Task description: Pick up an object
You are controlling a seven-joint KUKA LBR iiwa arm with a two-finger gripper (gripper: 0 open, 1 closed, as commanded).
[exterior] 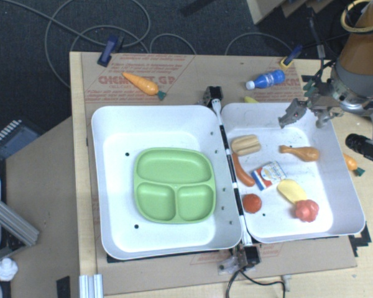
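Jaws (306, 112) spread wide, holding nothing — we hover at the right bin's (354, 194) one o'clock corner. Nothing is picked yet; the nearest object, an orange drumstick-shaped toy (300, 153), lies toward six o'clock.

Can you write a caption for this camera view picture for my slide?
Robot hand hovers open over the right bin of toy food, beside a green tray.

- the arm (360, 54) enters from the right edge, at the upper right of the view, its orange band above a grey wrist.
- the gripper (307, 113) hangs from that wrist, pointing down.
- its jaws stand spread apart, one dark finger (290, 115) to the left and one to the right, with nothing between them.
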